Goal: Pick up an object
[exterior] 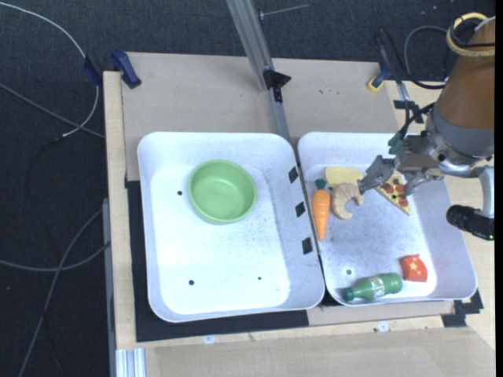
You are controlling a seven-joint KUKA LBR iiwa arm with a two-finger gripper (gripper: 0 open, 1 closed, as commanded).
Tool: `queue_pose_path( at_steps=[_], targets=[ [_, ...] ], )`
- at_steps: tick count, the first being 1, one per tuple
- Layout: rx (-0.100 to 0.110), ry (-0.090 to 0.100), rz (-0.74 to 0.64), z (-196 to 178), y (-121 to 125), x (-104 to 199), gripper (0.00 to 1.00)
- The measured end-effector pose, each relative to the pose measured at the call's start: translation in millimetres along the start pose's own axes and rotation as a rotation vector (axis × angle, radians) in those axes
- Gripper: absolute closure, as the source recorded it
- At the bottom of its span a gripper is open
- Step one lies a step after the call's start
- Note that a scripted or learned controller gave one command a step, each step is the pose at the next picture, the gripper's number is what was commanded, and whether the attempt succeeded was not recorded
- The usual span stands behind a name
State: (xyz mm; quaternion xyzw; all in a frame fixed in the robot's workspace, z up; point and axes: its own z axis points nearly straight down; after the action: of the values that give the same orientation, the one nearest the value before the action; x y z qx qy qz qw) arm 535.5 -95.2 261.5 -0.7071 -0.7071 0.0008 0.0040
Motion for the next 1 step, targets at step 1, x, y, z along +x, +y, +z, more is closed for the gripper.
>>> queue_pose_path(
  at_steps=[1],
  targets=[
    [0.011, 0.001, 0.001, 64.2, -5.9, 1.3, 0.0]
  ],
)
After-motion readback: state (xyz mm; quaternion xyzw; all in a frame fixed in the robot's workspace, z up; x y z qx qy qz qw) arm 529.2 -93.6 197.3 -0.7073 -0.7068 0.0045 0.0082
